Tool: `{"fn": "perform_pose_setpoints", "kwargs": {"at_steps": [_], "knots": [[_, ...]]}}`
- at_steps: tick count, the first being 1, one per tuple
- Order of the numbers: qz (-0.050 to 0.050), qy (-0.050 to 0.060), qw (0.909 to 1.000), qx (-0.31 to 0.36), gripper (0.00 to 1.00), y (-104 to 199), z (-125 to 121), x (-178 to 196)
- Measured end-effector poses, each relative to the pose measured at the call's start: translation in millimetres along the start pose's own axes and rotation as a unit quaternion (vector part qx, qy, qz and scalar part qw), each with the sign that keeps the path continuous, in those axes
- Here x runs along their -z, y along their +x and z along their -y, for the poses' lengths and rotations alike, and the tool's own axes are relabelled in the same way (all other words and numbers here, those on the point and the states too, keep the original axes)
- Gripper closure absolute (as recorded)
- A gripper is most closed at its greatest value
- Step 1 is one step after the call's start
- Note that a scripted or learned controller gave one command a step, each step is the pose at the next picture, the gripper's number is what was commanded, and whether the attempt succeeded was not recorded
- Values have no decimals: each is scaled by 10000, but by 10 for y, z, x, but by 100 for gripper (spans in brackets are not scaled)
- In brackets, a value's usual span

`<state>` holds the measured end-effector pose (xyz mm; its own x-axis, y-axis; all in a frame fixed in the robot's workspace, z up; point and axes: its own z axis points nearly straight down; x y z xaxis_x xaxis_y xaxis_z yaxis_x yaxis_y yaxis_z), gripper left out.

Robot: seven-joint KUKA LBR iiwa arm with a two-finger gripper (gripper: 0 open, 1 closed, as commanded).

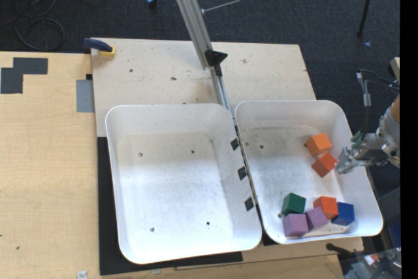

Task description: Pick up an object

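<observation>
- gripper sits at the right edge of the right bin, reaching in from the right
- can't tell if it's apart or closed, too small and blurry, and I don't see anything held in it
- closest grab looks like the red-orange block, just to its left, nearly touching
- orange block is up and left of that one
- green block, purple blocks and blue block are bunched near the front edge, below the gripper
</observation>
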<state>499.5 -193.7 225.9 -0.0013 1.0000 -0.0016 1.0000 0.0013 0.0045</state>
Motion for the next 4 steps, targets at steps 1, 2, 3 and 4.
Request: {"fn": "perform_pose_setpoints", "kwargs": {"at_steps": [1,2,3,4], "knots": [[-4,9,10000,3,100,36,-53,440],[-22,31,10000,14,100,546,-144,464],[-24,48,10000,14,100,1030,-265,397],[-23,50,10000,13,100,1537,-275,413]]}}
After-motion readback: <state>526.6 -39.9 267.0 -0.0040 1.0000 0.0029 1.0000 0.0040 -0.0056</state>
